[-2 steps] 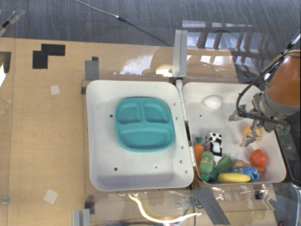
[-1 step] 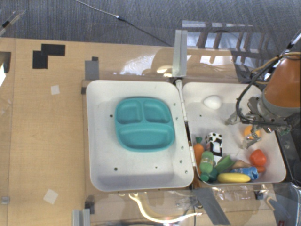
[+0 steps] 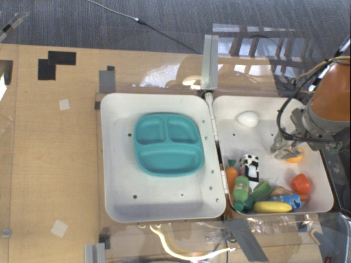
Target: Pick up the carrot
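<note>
My gripper (image 3: 285, 149) hangs far from the carrot (image 3: 231, 177); grip state unclear; I'd descend squarely, avoiding neighbouring toys.

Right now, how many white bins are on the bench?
2. The left bin holds a teal divided plate; the right bin holds the carrot and other toy food, some overlapping.
</note>
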Robot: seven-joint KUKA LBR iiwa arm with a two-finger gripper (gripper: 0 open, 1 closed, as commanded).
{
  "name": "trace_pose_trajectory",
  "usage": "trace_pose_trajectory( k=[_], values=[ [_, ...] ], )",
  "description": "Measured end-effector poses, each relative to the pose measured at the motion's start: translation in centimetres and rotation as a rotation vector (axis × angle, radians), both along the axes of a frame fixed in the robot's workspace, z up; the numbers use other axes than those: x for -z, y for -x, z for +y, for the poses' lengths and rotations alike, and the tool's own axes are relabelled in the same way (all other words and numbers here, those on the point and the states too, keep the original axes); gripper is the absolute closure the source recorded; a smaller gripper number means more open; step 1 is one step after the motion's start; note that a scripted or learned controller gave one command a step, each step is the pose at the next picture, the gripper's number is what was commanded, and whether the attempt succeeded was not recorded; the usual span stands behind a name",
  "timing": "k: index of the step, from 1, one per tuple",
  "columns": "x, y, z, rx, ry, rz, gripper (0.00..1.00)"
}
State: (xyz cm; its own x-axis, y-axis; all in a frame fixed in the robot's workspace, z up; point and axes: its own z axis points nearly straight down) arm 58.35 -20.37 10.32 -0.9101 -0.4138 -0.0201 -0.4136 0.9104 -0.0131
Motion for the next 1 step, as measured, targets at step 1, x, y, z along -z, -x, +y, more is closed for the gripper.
trace_pose_trajectory(
  k=[1],
  values=[
    [0.05,0.03,0.01,0.000,0.000,0.001,0.00]
  ],
)
